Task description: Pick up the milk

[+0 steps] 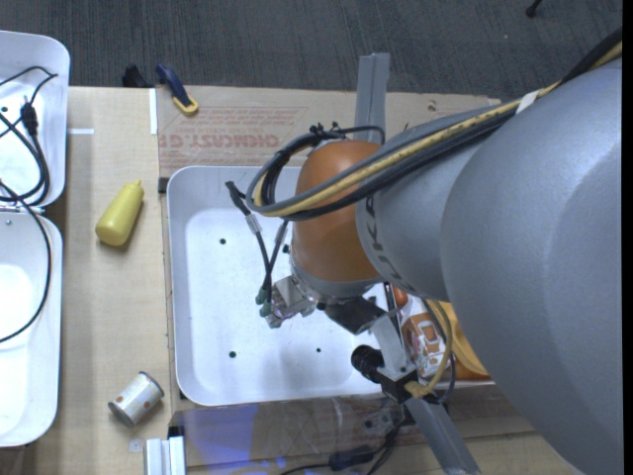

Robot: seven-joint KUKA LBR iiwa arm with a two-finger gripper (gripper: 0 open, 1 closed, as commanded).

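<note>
The milk (427, 339) seems to be the small white and orange box in the near right part of the white bin (198, 265). Most of it is hidden under the big grey arm (534, 245), so I am not sure of this. Something orange (471, 362) lies just to the right of it, and I cannot tell what that is.

The gripper (354, 314) hangs down under the orange band (331, 216), low over the bin and just to the left of the box. The arm covers it from above, so I cannot tell if it is open or shut, or if it has hold of anything.

I think the arm is at the reaching step, and the milk is not yet lifted. Next, the gripper needs to sit right over the box, close on its sides, and then go straight up.

The rest of the bin floor to the left is bare. On the bench to the left of the bin lies a yellow bottle (121, 214). A small can (135, 397) lies on its side near the bin's near left corner. Both are well apart from the milk.
</note>
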